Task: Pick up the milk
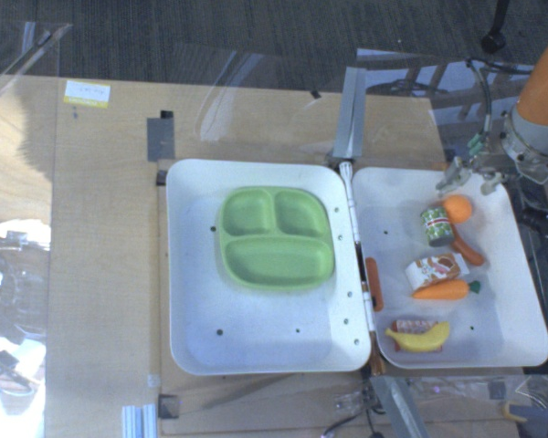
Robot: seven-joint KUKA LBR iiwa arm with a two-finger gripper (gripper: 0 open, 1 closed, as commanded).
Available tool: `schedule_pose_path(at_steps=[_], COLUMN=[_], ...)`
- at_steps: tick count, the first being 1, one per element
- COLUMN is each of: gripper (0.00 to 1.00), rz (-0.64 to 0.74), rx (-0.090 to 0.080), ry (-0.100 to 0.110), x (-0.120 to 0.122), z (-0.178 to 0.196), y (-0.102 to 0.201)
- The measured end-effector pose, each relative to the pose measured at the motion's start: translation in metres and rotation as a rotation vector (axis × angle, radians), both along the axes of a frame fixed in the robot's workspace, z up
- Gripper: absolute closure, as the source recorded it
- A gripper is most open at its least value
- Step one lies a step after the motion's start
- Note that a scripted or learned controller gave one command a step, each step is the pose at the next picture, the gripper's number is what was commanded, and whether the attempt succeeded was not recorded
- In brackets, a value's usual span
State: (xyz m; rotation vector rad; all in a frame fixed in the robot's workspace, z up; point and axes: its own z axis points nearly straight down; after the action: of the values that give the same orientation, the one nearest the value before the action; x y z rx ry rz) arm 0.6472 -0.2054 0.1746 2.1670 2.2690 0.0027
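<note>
Gripper [470, 167]: upper right of frame, above right bin's far edge; grip state cannot tell.
Milk [436, 268]: carton lying mid right bin [530, 327], touching carrot [441, 290].
Can [436, 225]: just above milk.
Green plate [276, 238]: left bin.

Milk [436, 268] beside carrot [441, 290]

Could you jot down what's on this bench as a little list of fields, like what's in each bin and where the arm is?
left bin: green divided plate
right bin: milk carton, green can, two carrots, orange, banana, sausage
milk: lying by a carrot, untouched
gripper: over the right bin's far edge
</note>
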Motion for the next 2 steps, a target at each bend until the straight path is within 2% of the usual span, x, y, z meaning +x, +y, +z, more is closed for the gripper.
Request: schedule_pose_path(at_steps=[1,2], gripper=[0.00,1.00], rz=[0.068,0.069], rx=[-0.001,-0.007], ry=[-0.004,-0.023], x=[-0.045,-0.039], z=[-0.088,-0.068], y=[0.013,0.012])
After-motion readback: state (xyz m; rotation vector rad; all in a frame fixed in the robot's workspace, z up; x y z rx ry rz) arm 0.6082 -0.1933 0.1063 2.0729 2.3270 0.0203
